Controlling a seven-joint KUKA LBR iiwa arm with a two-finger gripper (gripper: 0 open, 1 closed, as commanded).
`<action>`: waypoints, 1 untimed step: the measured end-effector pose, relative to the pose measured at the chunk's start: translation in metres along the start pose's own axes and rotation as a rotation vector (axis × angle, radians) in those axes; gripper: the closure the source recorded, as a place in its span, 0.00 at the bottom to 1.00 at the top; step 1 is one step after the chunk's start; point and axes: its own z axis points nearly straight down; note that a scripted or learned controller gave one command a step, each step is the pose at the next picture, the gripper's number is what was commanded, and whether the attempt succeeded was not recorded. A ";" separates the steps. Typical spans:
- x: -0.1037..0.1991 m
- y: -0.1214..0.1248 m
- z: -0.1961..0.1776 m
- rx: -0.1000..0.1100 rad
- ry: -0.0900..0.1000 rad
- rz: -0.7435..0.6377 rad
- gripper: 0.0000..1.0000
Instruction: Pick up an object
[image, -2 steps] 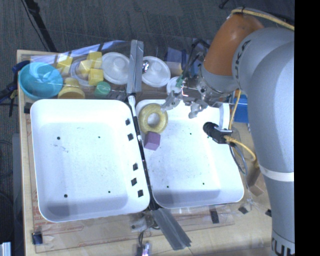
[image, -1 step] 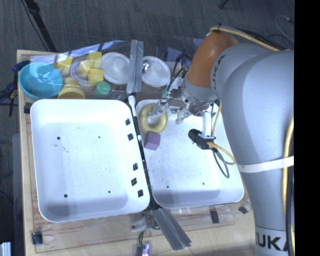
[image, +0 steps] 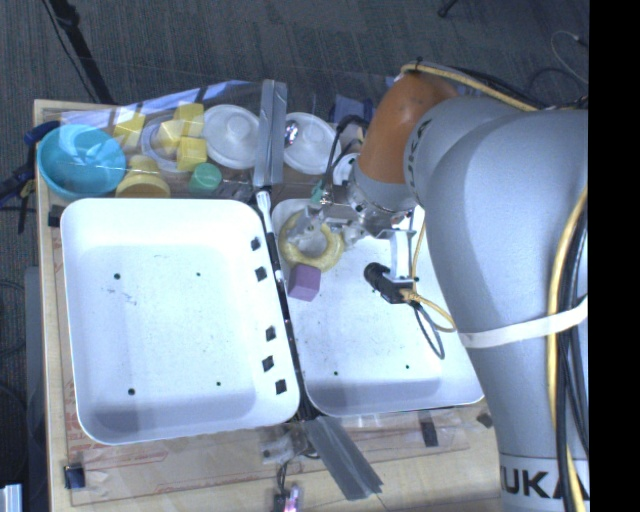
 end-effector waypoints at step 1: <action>-0.040 -0.004 0.021 0.004 0.011 -0.045 0.00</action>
